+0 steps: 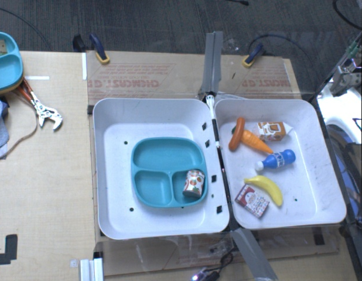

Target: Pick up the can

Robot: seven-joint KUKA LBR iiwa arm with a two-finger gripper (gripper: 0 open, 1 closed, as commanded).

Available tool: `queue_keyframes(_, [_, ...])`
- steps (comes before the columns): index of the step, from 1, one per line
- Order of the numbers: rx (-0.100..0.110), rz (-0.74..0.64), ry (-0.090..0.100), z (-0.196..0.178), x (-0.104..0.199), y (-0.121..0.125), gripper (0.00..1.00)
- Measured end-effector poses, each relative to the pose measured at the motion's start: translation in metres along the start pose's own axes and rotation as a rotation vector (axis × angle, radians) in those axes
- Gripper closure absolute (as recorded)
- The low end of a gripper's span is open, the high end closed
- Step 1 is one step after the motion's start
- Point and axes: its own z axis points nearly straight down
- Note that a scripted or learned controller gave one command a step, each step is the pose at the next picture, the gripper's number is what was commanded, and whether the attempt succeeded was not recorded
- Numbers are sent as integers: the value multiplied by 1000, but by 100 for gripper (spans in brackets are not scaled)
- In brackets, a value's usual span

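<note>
Pincer: grip state cannot be told; grey-white arm hardware (347,79) sits at the right edge, apart from both bins. Nearest that hardware, right bin (321,157) holds a brown carton (271,130), carrot (249,139), blue-capped bottle (277,159), banana (268,189) and a small red-and-white box (252,202), all loose. Farther off, across the divider, left bin (111,157) carries a teal divided tray (157,168); the can (194,184) lies tilted in the tray compartment closest to the right bin, nothing gripping it.
</note>
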Motion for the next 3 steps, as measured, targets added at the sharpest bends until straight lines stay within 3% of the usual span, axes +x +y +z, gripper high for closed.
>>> queue_keyframes(3, [2, -6, -3, -24, -1, 2, 100])
